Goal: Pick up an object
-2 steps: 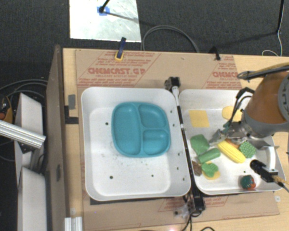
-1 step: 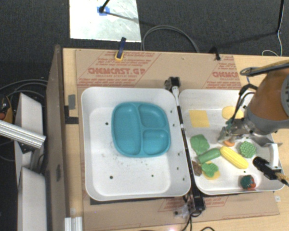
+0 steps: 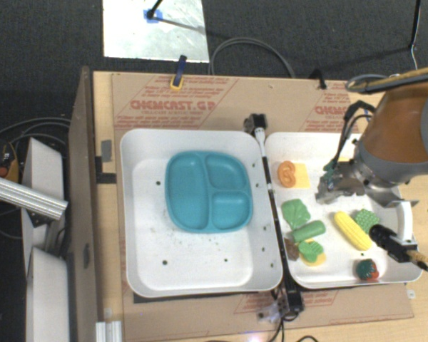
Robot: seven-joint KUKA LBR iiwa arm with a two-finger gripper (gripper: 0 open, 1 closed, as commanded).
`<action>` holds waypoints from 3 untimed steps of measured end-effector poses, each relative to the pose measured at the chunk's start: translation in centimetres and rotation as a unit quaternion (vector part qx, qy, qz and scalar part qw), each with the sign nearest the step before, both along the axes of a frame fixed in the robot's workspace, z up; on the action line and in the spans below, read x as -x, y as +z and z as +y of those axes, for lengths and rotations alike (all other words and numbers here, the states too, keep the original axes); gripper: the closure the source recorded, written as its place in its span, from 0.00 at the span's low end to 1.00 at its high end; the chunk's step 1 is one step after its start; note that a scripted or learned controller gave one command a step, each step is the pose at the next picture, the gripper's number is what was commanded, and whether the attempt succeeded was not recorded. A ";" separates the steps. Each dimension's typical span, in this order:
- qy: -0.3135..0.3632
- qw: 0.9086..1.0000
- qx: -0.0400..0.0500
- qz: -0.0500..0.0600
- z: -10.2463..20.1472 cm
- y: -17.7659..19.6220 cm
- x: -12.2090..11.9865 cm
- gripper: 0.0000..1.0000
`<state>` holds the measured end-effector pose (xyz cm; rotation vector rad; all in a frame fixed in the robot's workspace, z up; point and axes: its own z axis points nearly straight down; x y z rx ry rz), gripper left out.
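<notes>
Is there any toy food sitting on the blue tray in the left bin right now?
No. The blue tray in the left bin has bare compartments; the corn and other toy foods lie in the right bin.

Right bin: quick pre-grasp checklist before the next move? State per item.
1. Targets present in right bin: ok. Corn cob, orange piece, green pieces and a red and green piece lie there.
2. Gripper over the right bin: ok, above bare floor between the orange piece and the corn cob.
3. Object between the fingers: not ok, none seen.
4. Finger opening: cannot tell.
5. Corn cob free of neighbours: not ok, a green textured piece sits against it.
6. Blue tray out of the way: ok, it is in the left bin.
</notes>
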<state>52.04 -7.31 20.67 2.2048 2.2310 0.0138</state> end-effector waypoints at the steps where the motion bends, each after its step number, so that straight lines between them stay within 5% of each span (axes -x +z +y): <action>1: -0.005 1.000 0.001 0.004 -0.5 -0.6 0.1 0.00; 2: -0.008 1.000 0.003 0.003 -8.5 -2.7 -3.3 0.00; 3: -0.007 1.000 0.000 0.010 -9.4 -11.3 2.6 0.00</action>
